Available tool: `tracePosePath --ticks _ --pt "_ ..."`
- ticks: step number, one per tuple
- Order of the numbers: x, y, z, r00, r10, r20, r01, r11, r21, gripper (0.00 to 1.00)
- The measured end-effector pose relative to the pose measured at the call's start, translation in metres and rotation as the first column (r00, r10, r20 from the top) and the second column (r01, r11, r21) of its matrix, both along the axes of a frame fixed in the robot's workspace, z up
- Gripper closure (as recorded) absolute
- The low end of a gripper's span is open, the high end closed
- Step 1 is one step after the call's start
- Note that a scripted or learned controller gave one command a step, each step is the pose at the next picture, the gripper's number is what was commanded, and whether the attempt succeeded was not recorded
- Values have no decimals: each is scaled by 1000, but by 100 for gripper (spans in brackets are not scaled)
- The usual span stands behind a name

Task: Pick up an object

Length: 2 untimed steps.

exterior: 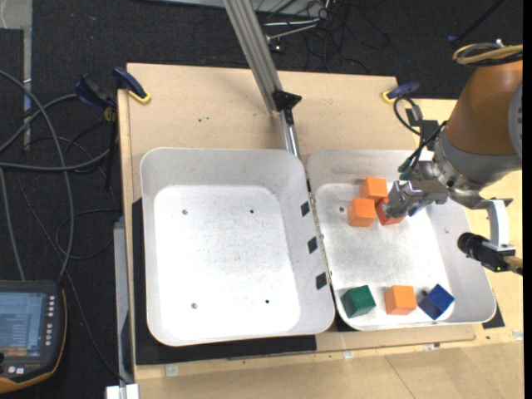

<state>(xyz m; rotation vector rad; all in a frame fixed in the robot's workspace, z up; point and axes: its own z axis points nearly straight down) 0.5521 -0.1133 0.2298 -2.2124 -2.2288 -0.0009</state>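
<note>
- Two white bins sit side by side on my bench; the left bin (pixel 220 248) is the roomier one, its floor bare from wall to wall.
- From the right I see the arm (pixel 490 123), grey with its orange band, reaching over the right bin (pixel 391 256).
- Its gripper (pixel 397 204) is low over that bin's upper half, and I cannot tell how it stands.
- Directly under the gripper lies a red block (pixel 388 214), partly hidden, so I cannot tell if it is held.
- Touching it on the left is an orange cube (pixel 362 212); another orange cube (pixel 374 188) sits just above, near the bin's far wall.
- Along the near wall I count three in a row: a green cube (pixel 359 300), an orange block (pixel 401 299) and a blue cube (pixel 435 301), with open floor between them and the upper cluster.
</note>
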Motion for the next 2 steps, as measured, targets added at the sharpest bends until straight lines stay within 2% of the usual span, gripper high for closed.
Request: tracePosePath --ticks 1,2 --pt "9 45 -5 1000 0 0 0 1000 0 100" --pt "18 103 2 1000 1 2 -1 1000 1 100"
